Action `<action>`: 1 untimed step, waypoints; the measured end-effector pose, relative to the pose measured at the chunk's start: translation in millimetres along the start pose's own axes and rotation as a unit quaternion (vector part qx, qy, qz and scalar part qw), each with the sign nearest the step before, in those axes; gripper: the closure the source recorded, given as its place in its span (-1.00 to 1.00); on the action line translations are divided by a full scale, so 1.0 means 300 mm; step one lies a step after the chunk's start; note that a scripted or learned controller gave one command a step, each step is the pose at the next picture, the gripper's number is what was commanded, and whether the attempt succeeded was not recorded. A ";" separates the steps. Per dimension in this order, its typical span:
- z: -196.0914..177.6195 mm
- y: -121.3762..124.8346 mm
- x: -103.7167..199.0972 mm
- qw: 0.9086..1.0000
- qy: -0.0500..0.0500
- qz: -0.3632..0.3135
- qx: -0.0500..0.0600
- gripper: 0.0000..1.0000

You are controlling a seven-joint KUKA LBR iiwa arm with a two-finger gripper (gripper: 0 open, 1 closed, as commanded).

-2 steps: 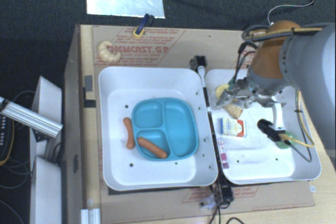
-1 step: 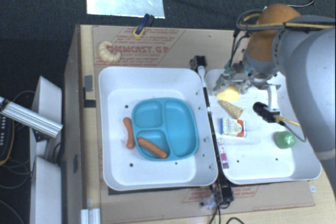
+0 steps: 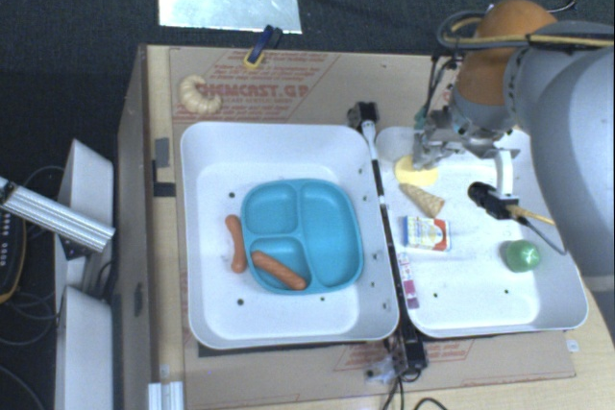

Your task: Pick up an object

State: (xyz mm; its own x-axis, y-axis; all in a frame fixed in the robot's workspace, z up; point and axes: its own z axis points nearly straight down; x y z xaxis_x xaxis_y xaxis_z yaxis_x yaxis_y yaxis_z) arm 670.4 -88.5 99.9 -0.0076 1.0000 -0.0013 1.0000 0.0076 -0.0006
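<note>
Gripper (image 3: 426, 156): at the far left corner of the right bin (image 3: 480, 302), low over a yellow flat piece (image 3: 413, 176) and at or just above its far edge; contact cannot be confirmed, and whether the jaws are open or closed cannot be told. Arm (image 3: 567, 110): grey, orange band above the wrist, entering from the right of the view. Right bin, further contents: tan cone-shaped piece (image 3: 424, 199) lying on its side just beside the yellow flat piece on the near side; small red, white and blue carton (image 3: 426, 232) lying flat, near the cone; green ball (image 3: 521, 255) toward the right wall, well apart from the carton. Left bin (image 3: 207, 235): blue divided plate (image 3: 332, 206) at centre, with one sausage (image 3: 279, 271) lying in its near-left compartment; a second sausage (image 3: 235, 243) on the bin floor, just beside the plate's left rim. Counter (image 3: 317, 82), beyond the bins: pale curled item (image 3: 199, 93) near the far left corner; blue and yellow item (image 3: 261, 45) at the far edge.
</note>
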 end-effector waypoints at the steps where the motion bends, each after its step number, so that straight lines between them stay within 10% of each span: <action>1: 0.000 0.000 0.000 1.000 0.000 -0.001 0.000 -1.00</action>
State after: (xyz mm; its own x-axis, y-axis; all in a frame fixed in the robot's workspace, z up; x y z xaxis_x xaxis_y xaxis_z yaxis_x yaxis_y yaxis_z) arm 670.3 -88.5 99.8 -0.0086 1.0000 -0.0014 1.0000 0.0086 -0.0011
